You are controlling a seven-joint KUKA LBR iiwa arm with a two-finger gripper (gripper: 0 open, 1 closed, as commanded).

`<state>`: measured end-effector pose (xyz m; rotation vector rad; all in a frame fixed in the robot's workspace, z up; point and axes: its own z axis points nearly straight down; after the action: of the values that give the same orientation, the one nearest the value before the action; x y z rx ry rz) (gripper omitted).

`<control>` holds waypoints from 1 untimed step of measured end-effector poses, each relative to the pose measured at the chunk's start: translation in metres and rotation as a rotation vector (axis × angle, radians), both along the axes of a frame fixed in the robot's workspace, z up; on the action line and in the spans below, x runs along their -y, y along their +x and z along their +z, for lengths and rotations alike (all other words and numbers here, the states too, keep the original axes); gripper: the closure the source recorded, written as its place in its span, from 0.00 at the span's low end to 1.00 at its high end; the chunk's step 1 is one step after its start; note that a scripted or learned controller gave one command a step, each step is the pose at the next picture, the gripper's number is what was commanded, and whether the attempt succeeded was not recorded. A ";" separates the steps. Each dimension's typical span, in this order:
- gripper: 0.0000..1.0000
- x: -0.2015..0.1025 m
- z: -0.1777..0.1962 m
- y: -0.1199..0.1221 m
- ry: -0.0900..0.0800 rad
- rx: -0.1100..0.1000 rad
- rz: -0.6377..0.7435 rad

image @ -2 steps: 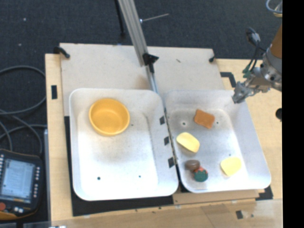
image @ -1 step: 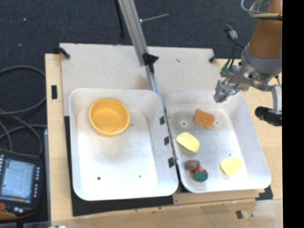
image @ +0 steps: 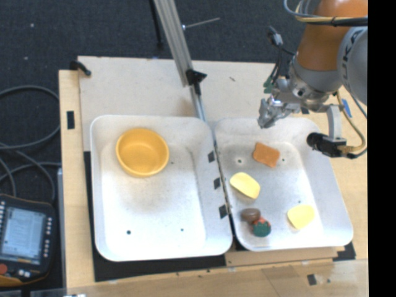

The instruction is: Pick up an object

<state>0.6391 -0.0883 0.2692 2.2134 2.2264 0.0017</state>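
Broadly, we see two white bins side by side across the middle of the frame: the left bin (image: 154, 228) and the right bin (image: 328, 197). Our arm (image: 328, 36) comes in at the upper right, and the gripper (image: 267, 117) hangs over the right bin's upper rim, holding nothing that we can see; whether it is wide or narrow we cannot tell at this size.

By size, next comes the yellow bowl (image: 143, 151), alone in the upper left of the left bin. The rest lie in the right bin: an orange block (image: 266, 154) just below the gripper, a yellow piece (image: 245, 185) at centre, another yellow piece (image: 301, 216) at lower right, then a brown lump (image: 250, 215) touching a small green thing (image: 262, 228) near the bottom edge.

We judge the orange block the likeliest pick. It lies tilted, so a descent that is off-centre could push it aside rather than grip it. The brown and green pair sit together, so a try there might catch both or neither. The bin's sloped wall near the gripper could also foul a finger.
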 end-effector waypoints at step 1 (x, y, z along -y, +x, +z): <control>1.00 -0.056 -0.015 0.009 0.001 -0.003 0.001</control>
<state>0.6482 -0.0320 0.2544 2.2149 2.2296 -0.0004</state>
